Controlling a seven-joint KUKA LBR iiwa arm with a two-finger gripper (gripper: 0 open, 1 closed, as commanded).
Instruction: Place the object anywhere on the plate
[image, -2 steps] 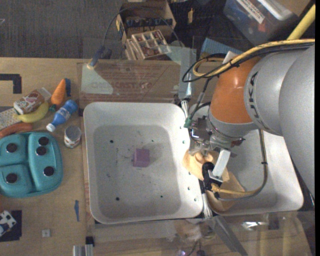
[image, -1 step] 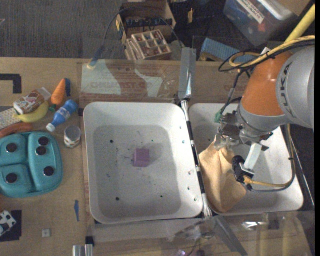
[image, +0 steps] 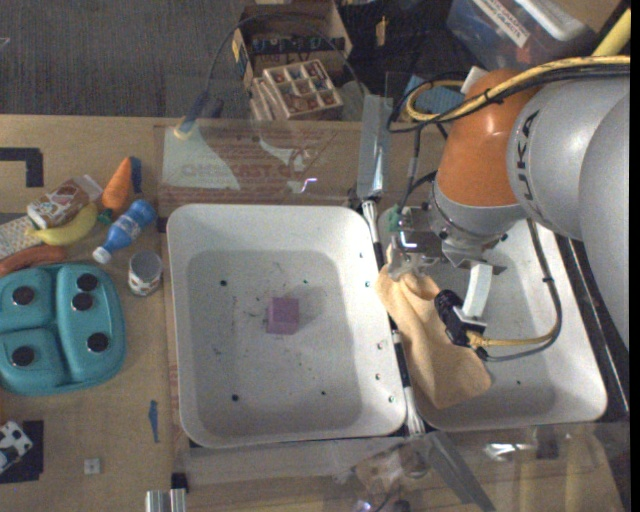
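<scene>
progress looks slight, as far as i can judge. the small purple block (image: 283, 315) lies flat near the middle of the left bin (image: 200, 240), alone on the white floor and well apart from the gripper (image: 412, 258). that block seems the likely object to move, though the task sentence does not say so. no plain round plate stands out; the teal divided tray (image: 60, 325) on the bench to the left of the bins is the nearest thing to one, and i cannot tell if it is the target. the gripper hangs over the right bin (image: 560, 400), close to the wall shared by the two bins, just above a tan cloth (image: 435, 345) that spreads down that bin's left side. whether it is open or closed cannot be made out from here. so picking up, carrying and setting down all appear left to do.

the bench (image: 100, 140) is pale wood. beside the tray sit a banana (image: 65, 230), a small blue bottle (image: 125, 230), a tin can (image: 145, 272) and an orange carrot-like toy (image: 120, 182). behind the bins lies a clear plastic sheet (image: 250, 155), and beyond it a cardboard box (image: 295, 85) on dark carpet.
</scene>
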